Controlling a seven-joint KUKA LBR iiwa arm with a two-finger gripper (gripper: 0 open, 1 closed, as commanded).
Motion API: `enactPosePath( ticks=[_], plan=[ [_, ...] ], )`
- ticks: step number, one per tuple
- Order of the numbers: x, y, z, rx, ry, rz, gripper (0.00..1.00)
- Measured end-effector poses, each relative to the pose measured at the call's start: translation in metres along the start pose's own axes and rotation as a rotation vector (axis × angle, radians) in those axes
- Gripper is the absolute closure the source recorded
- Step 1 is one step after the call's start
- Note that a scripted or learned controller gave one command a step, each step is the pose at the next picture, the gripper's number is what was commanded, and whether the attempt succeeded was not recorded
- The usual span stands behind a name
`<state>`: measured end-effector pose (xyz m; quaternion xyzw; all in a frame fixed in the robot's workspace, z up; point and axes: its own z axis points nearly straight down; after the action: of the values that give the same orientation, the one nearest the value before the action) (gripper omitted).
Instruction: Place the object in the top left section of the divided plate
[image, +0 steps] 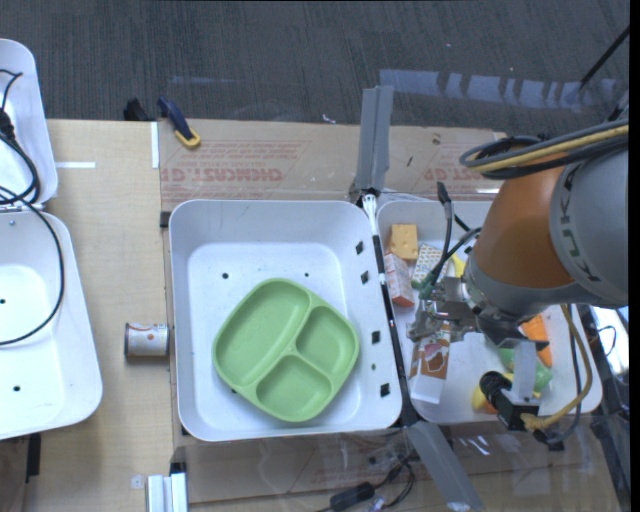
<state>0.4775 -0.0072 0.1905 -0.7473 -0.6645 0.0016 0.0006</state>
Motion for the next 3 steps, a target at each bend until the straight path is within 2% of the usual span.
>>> enactPosePath(
  ticks=[1, 2, 3],
  plan=[
    [0.071, -0.009, 0.0, 0.0, -0.001, -0.041, 1.0],
    [0.071, -0.008, 0.0, 0.001, -0.001, 0.127, 1.0],
    [0.103, 0.003, 0.0, 0.001, -0.002, -0.005, 1.0]
  ],
)
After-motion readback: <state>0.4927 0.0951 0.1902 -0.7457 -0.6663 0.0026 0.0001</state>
